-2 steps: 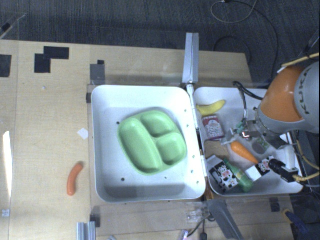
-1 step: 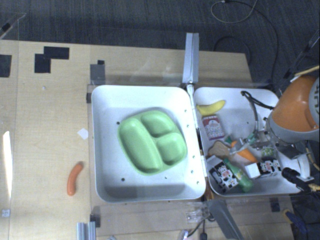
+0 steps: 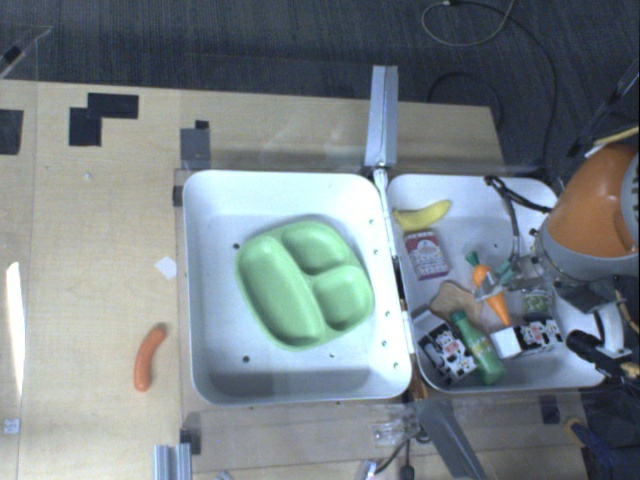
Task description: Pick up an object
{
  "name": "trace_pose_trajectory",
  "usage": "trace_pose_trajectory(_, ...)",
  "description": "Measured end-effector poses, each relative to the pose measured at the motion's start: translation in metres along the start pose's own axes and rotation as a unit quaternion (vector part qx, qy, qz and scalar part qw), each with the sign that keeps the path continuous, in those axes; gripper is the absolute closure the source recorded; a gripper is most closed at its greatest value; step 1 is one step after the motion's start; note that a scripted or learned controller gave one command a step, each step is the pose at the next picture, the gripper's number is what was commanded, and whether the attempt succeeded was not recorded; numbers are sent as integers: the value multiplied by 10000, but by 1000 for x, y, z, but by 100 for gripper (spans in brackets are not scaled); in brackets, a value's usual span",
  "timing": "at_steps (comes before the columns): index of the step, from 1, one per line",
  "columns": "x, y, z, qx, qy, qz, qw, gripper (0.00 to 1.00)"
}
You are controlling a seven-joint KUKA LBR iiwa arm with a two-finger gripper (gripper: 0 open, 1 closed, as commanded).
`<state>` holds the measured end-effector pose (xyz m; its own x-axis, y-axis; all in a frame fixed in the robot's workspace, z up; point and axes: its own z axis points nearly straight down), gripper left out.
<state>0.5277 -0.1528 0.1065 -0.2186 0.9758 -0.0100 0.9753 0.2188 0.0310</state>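
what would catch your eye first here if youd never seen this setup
The big green divided plate lying alone in the left bin. Next, the right bin crowded with small things, a yellow banana at its far edge. An orange sausage lies on the bench, left of both bins.

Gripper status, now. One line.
Gripper: over the right bin, above the clutter by the green bottle; open or shut cannot be told.

Two white bins [image 3: 200, 268] sit on the counter [image 3: 90, 268]. One green divided plate [image 3: 305, 283], one banana [image 3: 424, 212], one red card [image 3: 427, 255], one green bottle [image 3: 478, 347], and one orange sausage [image 3: 148, 357] at the plate's nine o'clock.
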Motion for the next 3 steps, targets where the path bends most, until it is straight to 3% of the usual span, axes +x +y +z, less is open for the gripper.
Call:
trace_pose_trajectory(1, 71, -5, -130, 114, 42, -478, 9988, 100)
trace_pose_trajectory(2, 100, 4, -104, 117, 61, -1526, 9882, 100)
trace_pose_trajectory(3, 85, 28, -87, 120, 58, -1295, 9915, 100)
